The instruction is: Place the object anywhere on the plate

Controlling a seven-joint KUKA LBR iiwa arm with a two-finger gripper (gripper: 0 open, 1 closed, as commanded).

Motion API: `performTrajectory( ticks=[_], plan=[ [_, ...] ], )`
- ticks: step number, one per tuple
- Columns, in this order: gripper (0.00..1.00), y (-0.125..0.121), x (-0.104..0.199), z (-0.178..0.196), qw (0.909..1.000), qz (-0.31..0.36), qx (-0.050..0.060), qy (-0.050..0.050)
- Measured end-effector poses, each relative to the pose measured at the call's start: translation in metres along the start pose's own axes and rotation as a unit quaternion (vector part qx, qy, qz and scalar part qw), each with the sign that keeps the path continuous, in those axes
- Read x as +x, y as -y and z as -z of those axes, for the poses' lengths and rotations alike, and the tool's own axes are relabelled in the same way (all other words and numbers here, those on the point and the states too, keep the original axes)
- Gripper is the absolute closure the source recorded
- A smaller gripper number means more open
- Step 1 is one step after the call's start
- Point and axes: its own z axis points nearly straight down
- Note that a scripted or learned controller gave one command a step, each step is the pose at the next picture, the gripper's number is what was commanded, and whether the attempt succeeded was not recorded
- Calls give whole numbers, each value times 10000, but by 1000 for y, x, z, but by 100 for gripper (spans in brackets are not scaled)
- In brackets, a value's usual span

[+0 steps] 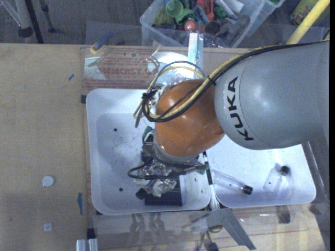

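Overhead, pincer (163,184) low in left bin (104,140), grip state unclear, clear black-tipped tube (232,183) right bin (301,192)

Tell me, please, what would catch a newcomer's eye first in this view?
The big grey KUKA arm sweeps in from the right, its orange band hanging over the left white bin. Below it the gripper sits low near that bin's front edge. In the right bin lies a small clear tube.

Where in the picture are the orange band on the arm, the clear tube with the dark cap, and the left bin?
orange band (180,122), camera view, its rounded top.
clear tube (227,182), camera view, mid-length of its body.
left bin (107,140), camera view, bare floor.
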Motion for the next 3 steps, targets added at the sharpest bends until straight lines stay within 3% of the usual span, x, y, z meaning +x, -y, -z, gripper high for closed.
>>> performTrajectory(
  ticks=[1,2,3],
  plan=[
    [100,-22,-25,87,9875,1575,9,24],
    [100,-26,-28,48,8798,4754,-9,4],
    [100,4,11,86,8254,5645,3,15]
  ],
)
